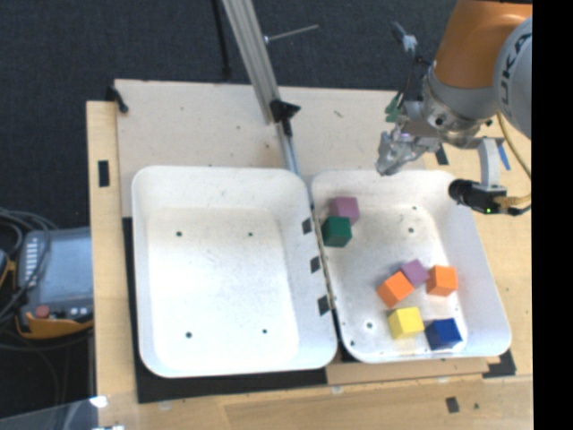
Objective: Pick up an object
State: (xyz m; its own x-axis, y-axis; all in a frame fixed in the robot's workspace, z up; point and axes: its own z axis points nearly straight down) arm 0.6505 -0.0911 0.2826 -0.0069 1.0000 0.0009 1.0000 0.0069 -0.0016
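I see the counter (206,115) carrying two white bins side by side. The left bin (224,271) has only bare floor showing. The right bin (474,267) holds seven cubes: a pink cube (344,208) touching a green cube (337,231) near its far left corner, and, toward its near right corner, an orange cube (395,288), a small purple cube (414,271), another orange cube (442,279), a yellow cube (406,322) and a blue cube (443,332). None has a long axis. My end effector (391,159) hangs over the right bin's far rim, gripping nothing; I cannot tell its opening.
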